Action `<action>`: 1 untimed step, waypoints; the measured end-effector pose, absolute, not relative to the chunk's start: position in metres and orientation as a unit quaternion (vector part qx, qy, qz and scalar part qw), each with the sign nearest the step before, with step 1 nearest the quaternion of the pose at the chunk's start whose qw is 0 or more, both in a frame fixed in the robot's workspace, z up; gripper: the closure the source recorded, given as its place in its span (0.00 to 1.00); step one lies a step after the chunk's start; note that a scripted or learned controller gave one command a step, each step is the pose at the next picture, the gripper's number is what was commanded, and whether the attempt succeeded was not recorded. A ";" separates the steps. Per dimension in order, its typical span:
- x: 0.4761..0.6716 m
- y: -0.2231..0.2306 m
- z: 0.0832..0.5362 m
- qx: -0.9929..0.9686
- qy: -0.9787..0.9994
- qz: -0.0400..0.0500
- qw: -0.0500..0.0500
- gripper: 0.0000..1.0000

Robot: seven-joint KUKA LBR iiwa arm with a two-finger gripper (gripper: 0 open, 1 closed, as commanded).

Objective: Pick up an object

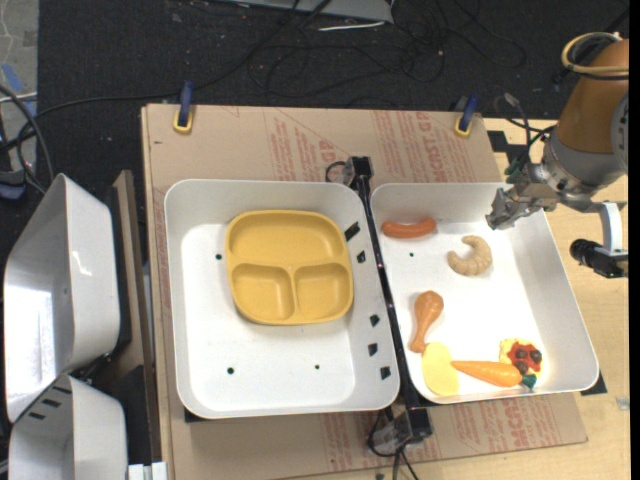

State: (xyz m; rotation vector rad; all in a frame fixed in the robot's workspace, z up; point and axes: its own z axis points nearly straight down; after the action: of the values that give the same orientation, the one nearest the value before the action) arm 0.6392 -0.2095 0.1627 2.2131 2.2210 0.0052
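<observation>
White plastic forms both bins on the bench; the left bin [200, 368] carries a yellow divided plate [290, 266], and the right bin [570, 313] carries the toy food. The gripper [505, 211] sits at the far right corner of the right bin, at its rim, with nothing visible between its fingers; whether they are spread or closed cannot be told from this angle. The step in hand appears to be the approach: no object has been lifted yet. The croissant [472, 255] lies nearest, just toward the near edge and slightly left of the gripper, apart from it. The sausage [409, 228] lies along the far edge of the right bin, close to the divider between the bins, further left of the gripper. The drumstick [426, 315] lies near the bin's centre-left. The lemon slice [438, 368], the carrot [487, 372] and a small red and yellow toy [522, 356] lie together along the near edge, well apart from the gripper. The next move probably calls for travel over the croissant, alignment across its narrow width, then descent.
</observation>
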 end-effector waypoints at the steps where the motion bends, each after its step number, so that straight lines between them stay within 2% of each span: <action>1: 0.640 -0.212 0.206 0.706 0.708 0.001 0.003 1.00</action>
State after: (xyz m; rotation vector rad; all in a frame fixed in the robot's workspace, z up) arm 0.6404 -0.2123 0.2065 2.2133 2.2203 0.0045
